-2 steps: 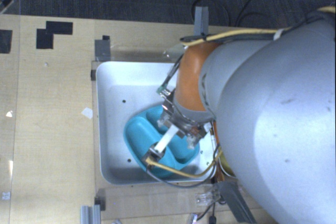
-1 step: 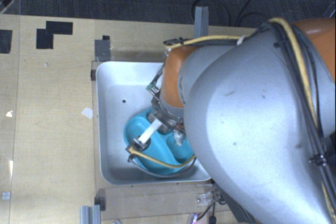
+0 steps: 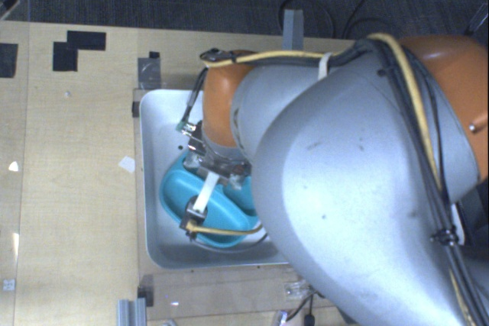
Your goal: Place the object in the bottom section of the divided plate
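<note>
Basically parked over the blue divided plate (image 3: 177,193) at the near-left corner of the white bin (image 3: 156,126). Can't tell the gripper (image 3: 220,168) state, wide or clamped.

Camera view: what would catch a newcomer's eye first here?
The big grey arm with its orange band takes up much of the right side and reaches leftward. Under its wrist end, a blue plate lies in the near part of a white bin, partly covered by the arm. Black shapes mark the pale bench at top left.
</note>
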Motion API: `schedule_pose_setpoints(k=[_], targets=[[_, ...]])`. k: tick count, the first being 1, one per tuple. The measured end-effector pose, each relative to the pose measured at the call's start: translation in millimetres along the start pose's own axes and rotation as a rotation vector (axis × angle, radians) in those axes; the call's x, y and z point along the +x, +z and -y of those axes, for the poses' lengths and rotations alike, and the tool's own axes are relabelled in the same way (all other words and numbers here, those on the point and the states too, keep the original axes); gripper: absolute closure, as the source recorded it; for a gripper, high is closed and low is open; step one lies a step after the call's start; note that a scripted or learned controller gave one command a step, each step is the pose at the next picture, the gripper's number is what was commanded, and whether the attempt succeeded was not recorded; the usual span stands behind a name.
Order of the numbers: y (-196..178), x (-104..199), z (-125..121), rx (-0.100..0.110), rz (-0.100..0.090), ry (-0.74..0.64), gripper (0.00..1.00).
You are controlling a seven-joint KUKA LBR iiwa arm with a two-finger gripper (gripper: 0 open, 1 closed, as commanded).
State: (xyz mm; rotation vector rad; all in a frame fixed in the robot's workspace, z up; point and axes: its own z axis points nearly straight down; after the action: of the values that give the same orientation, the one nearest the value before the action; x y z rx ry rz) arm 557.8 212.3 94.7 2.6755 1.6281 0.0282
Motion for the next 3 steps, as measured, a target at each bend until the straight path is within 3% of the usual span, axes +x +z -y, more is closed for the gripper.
schedule_pose_setpoints(k=[1, 2, 3], targets=[[0, 19, -2, 0.002, 0.003, -0.080, 0.00], [4, 54, -67, 0.007, 0.006, -0.418, 0.00], [-83, 73, -89, 0.013, 0.003, -0.235, 0.00]])
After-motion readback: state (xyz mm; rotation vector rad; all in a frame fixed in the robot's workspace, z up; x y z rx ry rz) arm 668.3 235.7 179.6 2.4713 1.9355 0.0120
